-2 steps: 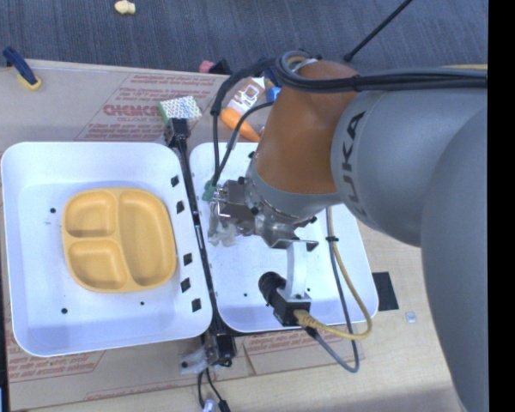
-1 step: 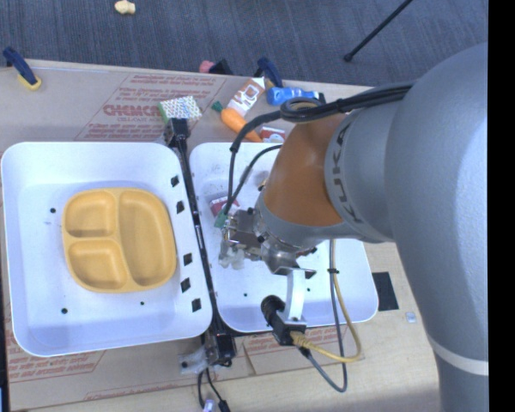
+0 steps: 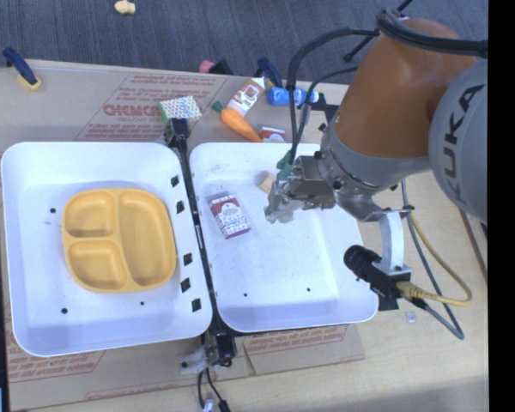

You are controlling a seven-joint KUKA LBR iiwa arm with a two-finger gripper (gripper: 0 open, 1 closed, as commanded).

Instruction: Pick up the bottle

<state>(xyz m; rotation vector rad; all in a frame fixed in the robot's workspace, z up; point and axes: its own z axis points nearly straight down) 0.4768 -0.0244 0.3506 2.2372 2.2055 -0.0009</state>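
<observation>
End effector (image 3: 279, 202) over right bin (image 3: 326, 312), grip state unclear.
Poised just right of red packet (image 3: 228, 215); bottle (image 3: 245, 98) beyond bin's far rim on counter (image 3: 94, 101).

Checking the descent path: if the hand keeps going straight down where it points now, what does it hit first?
Likely the bare floor of the right bin. The hand hangs between the small red packet and a tan scrap, apparently above neither; depth is unclear.

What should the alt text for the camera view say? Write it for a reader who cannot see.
A grey and orange robot arm holds its gripper over the right white bin, near a small red packet. The left bin holds a yellow divided plate; a bottle and carrot lie on cardboard behind.
</observation>
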